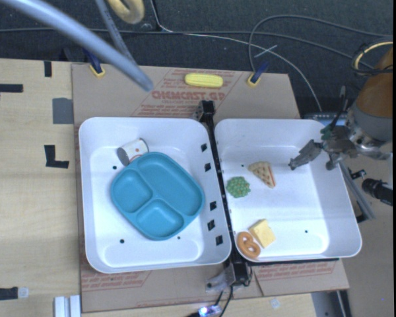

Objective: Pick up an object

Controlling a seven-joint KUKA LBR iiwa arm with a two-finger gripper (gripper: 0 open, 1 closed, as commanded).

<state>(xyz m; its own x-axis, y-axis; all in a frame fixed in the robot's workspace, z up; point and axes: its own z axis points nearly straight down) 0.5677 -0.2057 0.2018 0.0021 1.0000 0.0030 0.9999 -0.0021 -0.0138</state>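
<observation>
The right bin [336,197] holds a pizza-slice toy [263,174], a green leafy piece [237,187], a yellow cheese wedge [263,233] and a brown pretzel [248,244] against its front left wall. My gripper [311,165] hangs over the upper right part of this bin, to the right of the pizza slice and apart from it. Its fingers are spread open with nothing between them. The grey arm with its orange band [376,98] comes in from the right edge.
In the left bin [92,177] lie a blue divided plate [157,195] and a small white cup [132,152] tipped on its side. A yellow piece [203,80] rests on the cardboard behind the bins. Cables run along the back.
</observation>
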